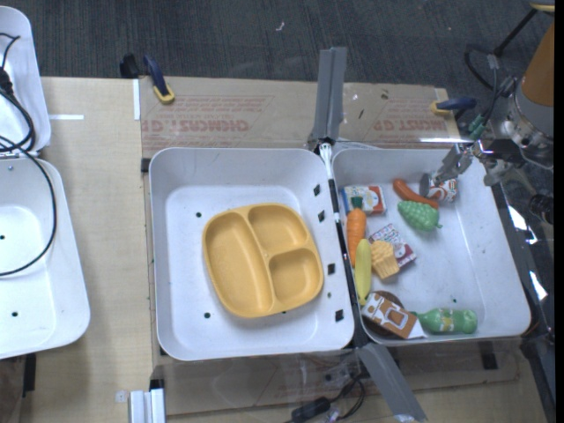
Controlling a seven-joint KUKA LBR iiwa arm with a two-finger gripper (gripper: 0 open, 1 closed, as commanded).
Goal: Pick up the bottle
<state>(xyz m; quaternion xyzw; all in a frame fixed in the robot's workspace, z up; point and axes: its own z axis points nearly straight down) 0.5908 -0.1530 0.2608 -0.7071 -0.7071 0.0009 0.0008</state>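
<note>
The bottle (450, 322) is green with a yellow label. It lies on its side at the front of the right bin (507, 263), close to the front wall. My gripper (442, 176) hangs over the back right part of that bin, far behind the bottle and apart from it. It sits just above a small white and red item (445, 193). Nothing shows as held.
The right bin also holds a green toy vegetable (419, 214), a red sausage (406, 189), a carrot (354, 228), a yellow banana (363, 271), small food boxes (364, 199) and a brown packet (389, 315) beside the bottle. The left bin (176, 236) holds a yellow divided plate (263, 259).
</note>
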